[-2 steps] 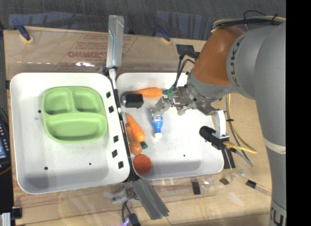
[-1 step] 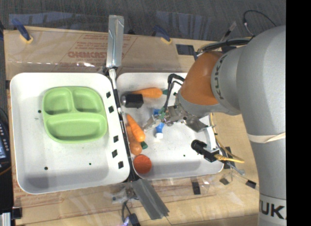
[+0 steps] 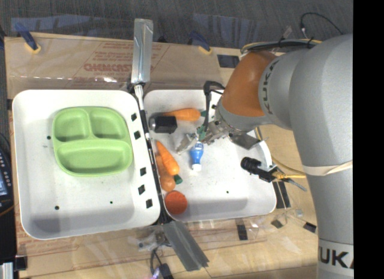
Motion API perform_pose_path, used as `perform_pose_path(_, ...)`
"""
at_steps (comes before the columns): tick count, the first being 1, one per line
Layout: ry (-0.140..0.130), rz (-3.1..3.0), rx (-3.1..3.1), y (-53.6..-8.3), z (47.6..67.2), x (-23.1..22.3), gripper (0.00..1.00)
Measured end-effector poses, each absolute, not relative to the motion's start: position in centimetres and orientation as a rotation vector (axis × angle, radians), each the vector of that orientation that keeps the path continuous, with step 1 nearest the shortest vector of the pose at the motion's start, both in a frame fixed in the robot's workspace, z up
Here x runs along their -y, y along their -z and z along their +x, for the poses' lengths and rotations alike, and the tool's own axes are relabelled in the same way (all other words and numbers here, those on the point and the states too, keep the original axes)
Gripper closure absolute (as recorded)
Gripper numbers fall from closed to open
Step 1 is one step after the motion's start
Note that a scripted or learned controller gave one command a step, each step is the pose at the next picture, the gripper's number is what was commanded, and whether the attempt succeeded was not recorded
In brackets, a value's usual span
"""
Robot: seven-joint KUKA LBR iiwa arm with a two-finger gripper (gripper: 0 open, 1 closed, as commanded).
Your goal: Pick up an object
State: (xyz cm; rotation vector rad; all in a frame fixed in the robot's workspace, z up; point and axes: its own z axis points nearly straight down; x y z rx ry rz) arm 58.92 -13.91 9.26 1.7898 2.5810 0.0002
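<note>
Over the right bin (image 3: 255, 203) your pincer (image 3: 203, 135), whose state I cannot tell, must next close on the blue-capped tube (image 3: 196, 155).

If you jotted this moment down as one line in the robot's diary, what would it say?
gripper low in right bin | beside blue-white tube | carrots, tomato lying loose | green tray in left bin
</note>
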Motion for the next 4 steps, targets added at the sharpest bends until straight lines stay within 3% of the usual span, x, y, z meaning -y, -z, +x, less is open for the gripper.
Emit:
perform_pose_path(1,0.000,2.032,-2.394,-12.7,62.9,17.7,0.00)
perform_pose_path(2,0.002,1.893,-2.511,-9.1,59.5,12.1,0.00)
perform_pose_path(3,0.004,1.890,-2.515,-10.1,59.5,12.1,1.00)
perform_pose_path(4,0.000,2.139,-2.300,-22.7,60.0,9.8,1.00)
